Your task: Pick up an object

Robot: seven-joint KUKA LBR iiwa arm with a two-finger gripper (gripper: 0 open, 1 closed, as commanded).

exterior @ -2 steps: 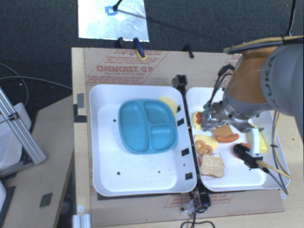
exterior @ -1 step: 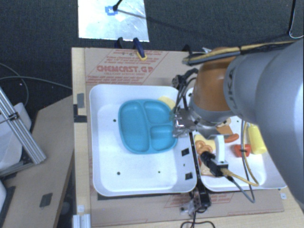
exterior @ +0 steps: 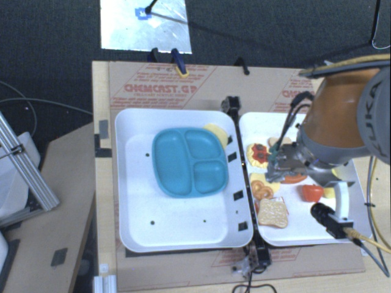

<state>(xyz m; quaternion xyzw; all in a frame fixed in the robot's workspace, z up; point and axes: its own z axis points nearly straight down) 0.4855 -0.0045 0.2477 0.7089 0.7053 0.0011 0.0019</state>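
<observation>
approach step: gripper [exterior: 276,171] sits low in right bin [exterior: 354,240] among food items; claw state cannot be told. next move requires descent onto pretzel [exterior: 262,189].

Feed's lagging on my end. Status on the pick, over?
Gripper low over right bin, among the toy food. Nothing seen held. Pretzel and bread slice just below it. Blue tray sits in left bin.
</observation>
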